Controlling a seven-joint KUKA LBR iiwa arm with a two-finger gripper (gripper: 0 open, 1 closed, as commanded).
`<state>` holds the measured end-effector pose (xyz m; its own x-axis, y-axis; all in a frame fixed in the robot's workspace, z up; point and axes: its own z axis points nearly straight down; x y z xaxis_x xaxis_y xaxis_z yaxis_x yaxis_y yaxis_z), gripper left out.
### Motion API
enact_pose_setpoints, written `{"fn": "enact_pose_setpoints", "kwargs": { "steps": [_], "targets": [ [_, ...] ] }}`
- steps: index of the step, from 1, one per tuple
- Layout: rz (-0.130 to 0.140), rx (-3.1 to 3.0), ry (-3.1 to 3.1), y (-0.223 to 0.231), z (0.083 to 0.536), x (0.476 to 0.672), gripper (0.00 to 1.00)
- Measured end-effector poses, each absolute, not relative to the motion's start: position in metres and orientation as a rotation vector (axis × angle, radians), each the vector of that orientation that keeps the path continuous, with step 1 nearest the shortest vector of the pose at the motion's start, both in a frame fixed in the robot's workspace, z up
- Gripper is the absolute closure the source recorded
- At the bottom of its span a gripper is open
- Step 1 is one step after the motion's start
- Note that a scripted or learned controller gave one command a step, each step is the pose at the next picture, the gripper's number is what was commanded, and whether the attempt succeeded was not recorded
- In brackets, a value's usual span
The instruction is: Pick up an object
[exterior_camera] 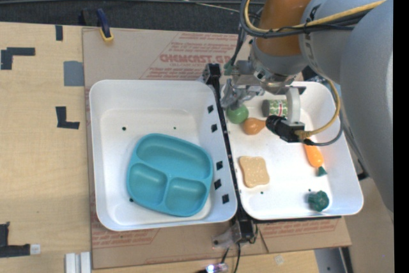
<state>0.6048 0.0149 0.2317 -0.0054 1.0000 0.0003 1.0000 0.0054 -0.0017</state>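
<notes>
Nearest the bench's front edge, in the right bin [345,204], sits a small dark-green piece like a broccoli floret [318,201]; lumpy and light by the look of it, probably hard plastic, and low enough that fingers would have to close around its crown. A little further in lies the slice of toast [254,171], flat on the bin floor — thin, stiff, likely the hardest thing here to get under, since it offers only its edges. To its right is the toy carrot [314,156], orange with a green tip, lying on its side; it should be light and smooth, best taken across its middle where it is widest. In the left bin [105,137] a blue divided plate [169,174] rests alone; broad and shallow, it offers only its rim.

Further back, just under the wrist, an orange rounded piece [254,126] and a green ball [238,114] lie nearly touching; both look smooth and prone to rolling or squirting out of a pinch unless taken square across the centre. The gripper [235,99] hangs right above the green ball, touching or nearly so; whether the tips stand apart or together I cannot tell from here. Behind, a small can [277,105] lies partly hidden by the wrist.
</notes>
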Motion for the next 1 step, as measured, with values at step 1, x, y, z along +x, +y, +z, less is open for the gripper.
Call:
{"fn": "enact_pose_setpoints", "kwargs": {
  "steps": [1],
  "targets": [
    [0.003,-2.214,-2.227,0.0655,0.2189,0.6153,1.00]
  ]
}}
